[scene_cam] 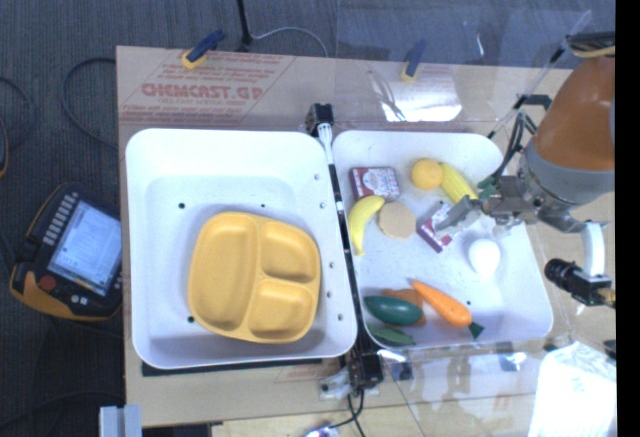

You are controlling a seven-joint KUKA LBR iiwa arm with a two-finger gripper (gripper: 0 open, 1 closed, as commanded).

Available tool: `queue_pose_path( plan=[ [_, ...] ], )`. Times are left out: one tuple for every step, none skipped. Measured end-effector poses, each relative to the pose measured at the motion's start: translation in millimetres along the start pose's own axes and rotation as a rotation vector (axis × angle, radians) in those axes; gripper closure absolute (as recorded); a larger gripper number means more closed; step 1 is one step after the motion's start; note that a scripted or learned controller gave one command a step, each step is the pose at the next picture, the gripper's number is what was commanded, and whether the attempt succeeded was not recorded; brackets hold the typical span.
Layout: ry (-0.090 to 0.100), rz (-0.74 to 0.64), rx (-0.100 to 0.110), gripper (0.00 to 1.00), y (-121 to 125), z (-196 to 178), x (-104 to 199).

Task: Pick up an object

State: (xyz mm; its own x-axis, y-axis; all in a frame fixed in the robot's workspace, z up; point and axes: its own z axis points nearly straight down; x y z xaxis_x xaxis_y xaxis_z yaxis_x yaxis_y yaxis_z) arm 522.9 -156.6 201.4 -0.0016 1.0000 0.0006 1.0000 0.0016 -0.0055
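The right bin (520, 320) holds several toy foods. A maroon box (375, 183), a banana (361, 221) and a tan round bun (397, 220) lie at its left. A lemon (427, 173) and a corn cob (458, 185) sit at the back. A white egg (484, 255) rests at the right, and a carrot (441, 301) and a green vegetable (392, 309) lie at the front. My gripper (459, 214) reaches in from the right, low over the bin. Its tip sits right at a purple and white packet (434, 227), just left of the egg.
The left bin (160, 175) carries a yellow divided tray (255, 275). A black clamp (321, 117) sits at the back where the two bins meet. The arm's orange band (590, 115) and grey wrist (562, 183) hang over the right bin's far right rim.
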Motion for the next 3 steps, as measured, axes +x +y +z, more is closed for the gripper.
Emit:
queue_pose_path(
  plan=[
    [-0.002, -0.053, -0.001, 0.00, 36, 86, 24],
    [-0.006, -0.075, -0.031, 0.00, 93, 100, -25],
    [-0.017, -0.077, -0.046, 1.00, 96, 88, -27]
  ],
)
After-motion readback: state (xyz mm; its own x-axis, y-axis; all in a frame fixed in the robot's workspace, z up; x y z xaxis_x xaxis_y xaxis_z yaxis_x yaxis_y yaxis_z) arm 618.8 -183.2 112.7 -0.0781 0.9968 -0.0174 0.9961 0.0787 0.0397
